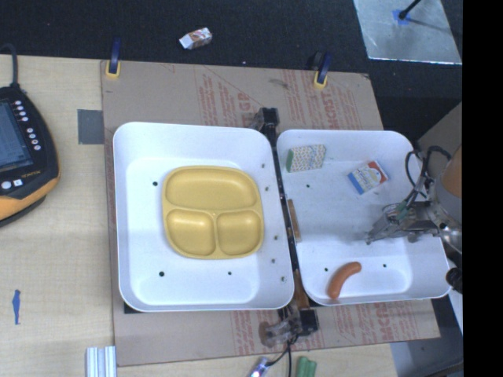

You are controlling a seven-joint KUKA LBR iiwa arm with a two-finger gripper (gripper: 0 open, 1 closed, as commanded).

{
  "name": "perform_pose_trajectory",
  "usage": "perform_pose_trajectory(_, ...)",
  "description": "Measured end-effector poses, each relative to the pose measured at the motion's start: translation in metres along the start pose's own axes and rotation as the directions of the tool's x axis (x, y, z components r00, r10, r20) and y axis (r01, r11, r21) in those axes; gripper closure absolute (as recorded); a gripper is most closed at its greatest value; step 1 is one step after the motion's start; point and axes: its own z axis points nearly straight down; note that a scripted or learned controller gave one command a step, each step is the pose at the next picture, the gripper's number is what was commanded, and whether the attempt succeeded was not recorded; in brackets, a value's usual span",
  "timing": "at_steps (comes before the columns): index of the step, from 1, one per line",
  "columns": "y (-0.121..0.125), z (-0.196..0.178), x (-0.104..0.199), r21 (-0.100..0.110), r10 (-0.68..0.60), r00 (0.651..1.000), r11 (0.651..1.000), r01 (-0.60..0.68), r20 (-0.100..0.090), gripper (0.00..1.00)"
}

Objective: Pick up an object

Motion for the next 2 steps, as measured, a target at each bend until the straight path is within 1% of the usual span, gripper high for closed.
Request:
perform_pose_trajectory(1, 0.079, 0.041, -0.008, -0.021, -0.008, 1.000, 1.000, 0.008, 0.001, 0.00)
perform_pose_trajectory(2, 0.160, 0.042, -0.026, -0.030, -0.003, 1.000, 1.000, 0.003, 0.014, 0.00)
